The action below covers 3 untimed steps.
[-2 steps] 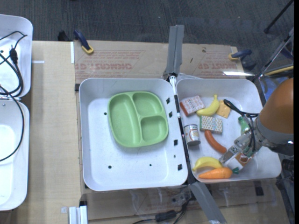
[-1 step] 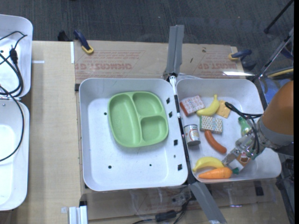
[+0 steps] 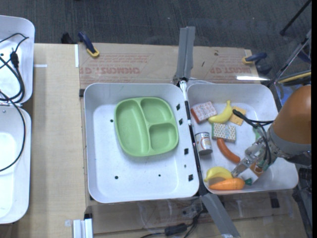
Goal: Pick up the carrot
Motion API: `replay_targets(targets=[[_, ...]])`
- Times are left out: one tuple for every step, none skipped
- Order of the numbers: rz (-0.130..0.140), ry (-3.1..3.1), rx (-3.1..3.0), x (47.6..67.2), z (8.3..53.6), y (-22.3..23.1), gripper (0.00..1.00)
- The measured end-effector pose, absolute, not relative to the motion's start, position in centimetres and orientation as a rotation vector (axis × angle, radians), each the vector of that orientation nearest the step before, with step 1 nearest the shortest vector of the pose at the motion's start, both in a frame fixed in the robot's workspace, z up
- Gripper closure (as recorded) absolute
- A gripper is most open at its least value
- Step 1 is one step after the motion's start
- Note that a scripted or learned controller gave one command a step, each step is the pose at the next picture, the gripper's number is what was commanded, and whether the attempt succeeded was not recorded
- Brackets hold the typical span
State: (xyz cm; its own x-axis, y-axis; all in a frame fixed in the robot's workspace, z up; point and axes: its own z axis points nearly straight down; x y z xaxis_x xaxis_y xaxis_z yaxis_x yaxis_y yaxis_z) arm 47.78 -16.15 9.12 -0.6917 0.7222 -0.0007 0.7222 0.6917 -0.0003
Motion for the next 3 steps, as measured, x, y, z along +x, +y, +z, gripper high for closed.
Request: replay_targets(targets=[[-0.001, 2.907, 1.186, 47.83, 9.15, -16.38, 0.00], [0.001, 2.951, 1.054, 48.03, 9.29, -16.21, 0.00], [0.002, 2.983, 0.947, 48.16, 9.38, -16.87, 0.00]])
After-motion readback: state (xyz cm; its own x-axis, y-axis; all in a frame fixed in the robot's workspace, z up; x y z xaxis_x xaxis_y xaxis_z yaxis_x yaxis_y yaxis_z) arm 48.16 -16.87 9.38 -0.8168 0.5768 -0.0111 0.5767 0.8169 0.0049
